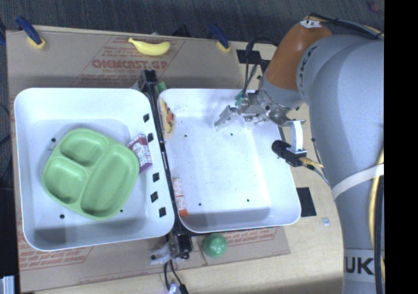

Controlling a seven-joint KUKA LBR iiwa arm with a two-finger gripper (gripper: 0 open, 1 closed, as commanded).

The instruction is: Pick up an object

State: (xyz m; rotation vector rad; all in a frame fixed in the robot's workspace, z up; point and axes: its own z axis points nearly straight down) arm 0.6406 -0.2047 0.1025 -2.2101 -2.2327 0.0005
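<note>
The gripper [225, 118] is hovering over the upper part of the right bin [261, 211]; whether it is clenched cannot be told. Nothing is visibly being held. Candidate objects, a green tray [88, 172] and small packet [140, 151], are lying in the left bin [29, 106], so reaching there comes next.

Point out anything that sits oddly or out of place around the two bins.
Two things lie outside the bins: a yellow banana on the cardboard behind the left white bin, and a small green ball at the front by the right white bin. A small red packet leans tilted against the green divided plate.
</note>
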